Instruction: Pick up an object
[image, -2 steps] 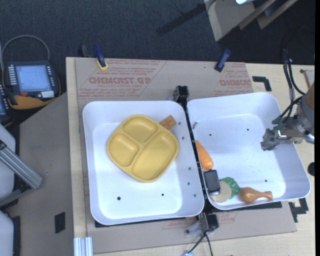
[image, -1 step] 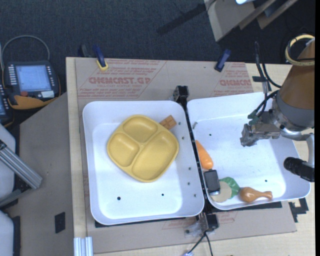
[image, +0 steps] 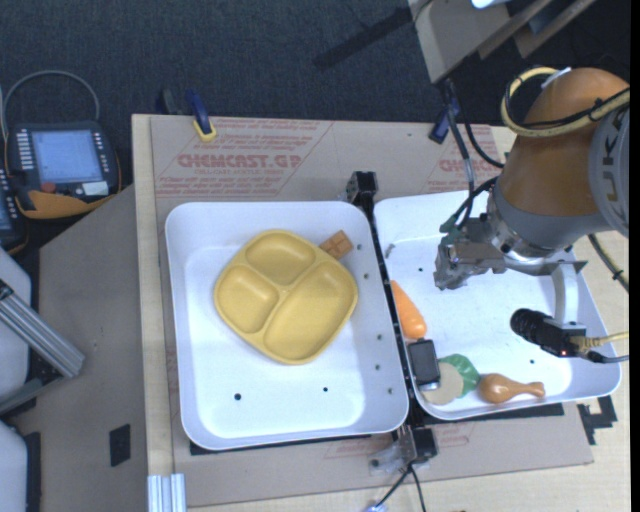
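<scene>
The flat brown cardboard-covered worktop (image: 300, 150) carries two shallow white plastic bins side by side, with bare margin showing along its far edge and its left edge. The left white bin (image: 200, 380) holds a large yellow divided plastic plate (image: 286, 296) towards its far half, leaving open white floor along the near edge and the left wall. A small brown wooden block (image: 337, 244) peeks out at the plate's far right rim.

The right white bin (image: 420, 225) has the grey arm with its orange band (image: 560, 150) over its far right part. The dark metal claw (image: 458, 268) hangs above bare floor near the bin's middle; how far it is open cannot be told, and nothing is seen in it.

An orange toy carrot (image: 408, 310) lies along this bin's left wall. At the near edge lie a tan toy drumstick (image: 508, 387) and a green and beige round piece (image: 455, 378), close together. A small black rectangular block (image: 423, 362) sits at the near left corner.
</scene>
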